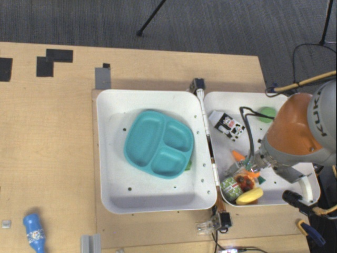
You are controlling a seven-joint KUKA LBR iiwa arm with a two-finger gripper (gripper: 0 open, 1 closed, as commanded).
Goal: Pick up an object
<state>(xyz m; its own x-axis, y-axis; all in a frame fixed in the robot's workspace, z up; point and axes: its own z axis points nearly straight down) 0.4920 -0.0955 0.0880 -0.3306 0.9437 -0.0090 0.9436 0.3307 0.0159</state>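
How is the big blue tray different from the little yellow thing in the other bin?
The teal divided plastic tray is wide, flat and split into compartments; the small yellow banana-shaped toy is slim and rounded. The tray lies alone in the left white bin; the yellow toy sits crowded among other small items in the right white bin. Both rest inside bins.
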